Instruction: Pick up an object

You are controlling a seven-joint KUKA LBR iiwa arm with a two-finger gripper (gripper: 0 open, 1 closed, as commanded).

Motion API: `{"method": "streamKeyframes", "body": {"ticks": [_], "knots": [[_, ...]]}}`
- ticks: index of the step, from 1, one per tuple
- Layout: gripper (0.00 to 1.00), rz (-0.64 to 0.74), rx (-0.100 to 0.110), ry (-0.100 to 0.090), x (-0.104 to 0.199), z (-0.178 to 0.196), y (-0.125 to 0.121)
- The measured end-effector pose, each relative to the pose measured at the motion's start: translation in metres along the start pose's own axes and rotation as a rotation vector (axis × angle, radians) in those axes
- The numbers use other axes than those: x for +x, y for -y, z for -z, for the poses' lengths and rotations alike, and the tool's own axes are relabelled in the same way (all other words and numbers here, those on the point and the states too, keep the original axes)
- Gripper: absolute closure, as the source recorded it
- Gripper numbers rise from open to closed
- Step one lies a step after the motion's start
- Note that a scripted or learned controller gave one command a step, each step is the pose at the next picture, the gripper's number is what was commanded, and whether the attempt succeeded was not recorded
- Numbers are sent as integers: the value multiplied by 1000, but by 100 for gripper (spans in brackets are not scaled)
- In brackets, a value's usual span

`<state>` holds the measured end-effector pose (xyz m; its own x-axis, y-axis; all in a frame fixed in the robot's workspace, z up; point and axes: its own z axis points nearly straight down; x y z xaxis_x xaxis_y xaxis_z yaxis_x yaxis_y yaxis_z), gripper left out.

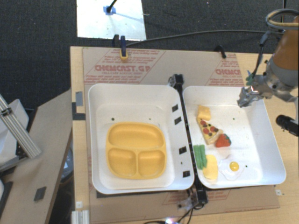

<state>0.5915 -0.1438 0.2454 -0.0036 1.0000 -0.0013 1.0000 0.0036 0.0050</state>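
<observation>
Toy food lies clustered along the left side of the right bin (273, 169), nearest the camera a fried egg (232, 167) beside a pale yellow piece (210, 167) and a green piece (200, 156). Just beyond them sit a red strawberry-like piece (224, 141), touching a pizza slice (209, 129), and a yellow wedge (203, 112) above that. In the left bin (100, 101), a yellow divided tray (136, 150) rests alone.

Farther back, the gripper (246, 98) hangs over the right bin's far edge, well apart from every item; nothing is seen between its fingers, and whether they are spread or closed cannot be told from here.

Any of the pieces could serve as the object to pick up, none yet lifted. The risk looks plain: the items are flat and crowded, several touching, so a descent may pinch two at once or slide off a thin edge. The egg and the pizza slice look hardest to grip; the wedge appears chunkier and stands slightly clear, likely the safer target.
</observation>
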Motion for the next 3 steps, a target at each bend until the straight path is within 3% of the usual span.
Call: {"method": "streamKeyframes", "body": {"ticks": [1, 3], "knots": [[100, 3, 4, -2, 41, 2, 12], [100, 7, 5, -4, 159, -7, 45]]}}
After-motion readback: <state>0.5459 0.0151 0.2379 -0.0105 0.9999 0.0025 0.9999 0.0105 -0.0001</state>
